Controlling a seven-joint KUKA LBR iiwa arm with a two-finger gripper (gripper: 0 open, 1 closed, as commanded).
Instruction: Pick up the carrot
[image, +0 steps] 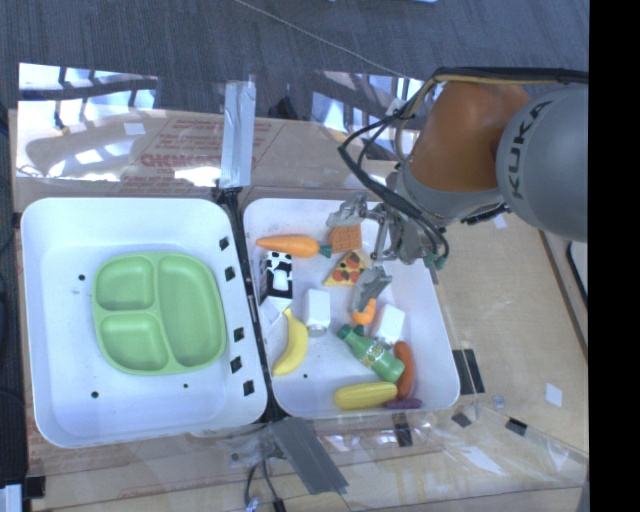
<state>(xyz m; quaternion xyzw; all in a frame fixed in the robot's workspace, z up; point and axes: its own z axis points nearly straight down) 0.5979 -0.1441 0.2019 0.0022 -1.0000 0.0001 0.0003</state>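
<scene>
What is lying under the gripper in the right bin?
Under the gripper lies a small orange piece, partly covered, so its full shape cannot be seen. A pizza slice toy lies just left of it. The carrot lies apart, further left in the right bin.

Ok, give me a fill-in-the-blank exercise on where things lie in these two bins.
1. The green plate lies in the ____ bin.
2. The carrot lies in the right bin, near its ____ edge.
3. The banana lies beside the bin's ____ wall.
4. The pincer hangs over the ____ bin.

Missing words: left; far; left; right.
</scene>
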